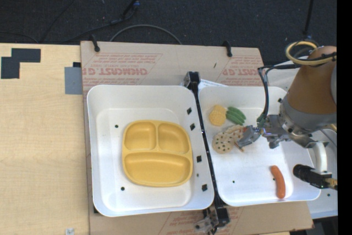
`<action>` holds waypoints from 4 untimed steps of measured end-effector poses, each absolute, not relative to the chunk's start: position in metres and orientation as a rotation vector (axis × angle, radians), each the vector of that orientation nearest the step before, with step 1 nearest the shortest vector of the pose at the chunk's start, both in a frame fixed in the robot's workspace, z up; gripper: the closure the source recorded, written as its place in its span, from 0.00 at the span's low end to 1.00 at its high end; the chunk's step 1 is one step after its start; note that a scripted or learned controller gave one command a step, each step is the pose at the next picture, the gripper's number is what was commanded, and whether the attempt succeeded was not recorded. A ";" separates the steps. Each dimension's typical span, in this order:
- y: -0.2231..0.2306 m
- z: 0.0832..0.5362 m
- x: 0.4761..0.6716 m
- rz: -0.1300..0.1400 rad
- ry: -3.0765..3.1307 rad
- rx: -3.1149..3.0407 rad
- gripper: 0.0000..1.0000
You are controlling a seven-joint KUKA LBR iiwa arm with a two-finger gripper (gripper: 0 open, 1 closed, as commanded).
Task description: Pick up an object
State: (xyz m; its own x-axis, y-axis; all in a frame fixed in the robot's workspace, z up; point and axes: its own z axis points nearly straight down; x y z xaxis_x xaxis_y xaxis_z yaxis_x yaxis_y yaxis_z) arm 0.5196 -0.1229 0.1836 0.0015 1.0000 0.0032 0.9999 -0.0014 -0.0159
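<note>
The gripper (248,137) is seen low in the right bin (250,192), at the right edge of a brown cookie (226,140) (whether touching cannot be told). Whether it is spread or closed cannot be told. Corn (218,115) and a green pepper (236,114) lie just behind; a sausage (279,181) lies nearer the front. A yellow tray (157,152) sits in the left bin (104,118).

Arm (311,91) in from right, wrist bent low, gripper (247,137) pointing left.
</note>
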 end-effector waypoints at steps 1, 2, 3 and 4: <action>-0.123 0.189 0.522 0.003 -2.219 -2.218 0.00; -0.128 0.139 0.513 0.007 -2.215 -2.217 0.00; -0.127 0.086 0.512 0.003 -2.217 -2.220 0.00; -0.128 0.099 0.513 0.002 -2.215 -2.223 1.00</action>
State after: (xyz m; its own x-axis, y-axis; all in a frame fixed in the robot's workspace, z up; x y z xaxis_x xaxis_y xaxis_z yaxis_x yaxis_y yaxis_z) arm 0.5127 -0.1281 0.0987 0.0037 1.0000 0.0014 1.0000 -0.0037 -0.0032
